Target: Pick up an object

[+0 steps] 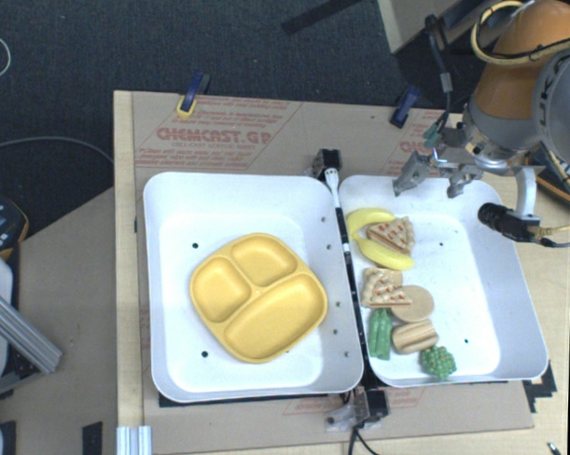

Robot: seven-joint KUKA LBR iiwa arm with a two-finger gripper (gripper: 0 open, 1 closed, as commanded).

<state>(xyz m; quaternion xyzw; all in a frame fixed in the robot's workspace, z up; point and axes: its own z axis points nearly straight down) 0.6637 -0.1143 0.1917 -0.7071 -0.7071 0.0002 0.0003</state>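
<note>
dark carpeted floor (133,30) surrounds a brown board (270,128) held by what look like clamps (191,95).

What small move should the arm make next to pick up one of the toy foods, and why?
Probably move the gripper toward the camera and down over the banana. The gripper hangs open above the far edge of the right bin with nothing between its fingers, and the toy foods lie along that bin's left side; the banana is the nearest of them.

Even, bright overhead lighting; white bins (172,265) near overexposure, with soft shadows under the yellow divided plate (257,296). Dark floor (133,30) is underexposed. Focus slightly soft throughout, mild graininess.
</note>
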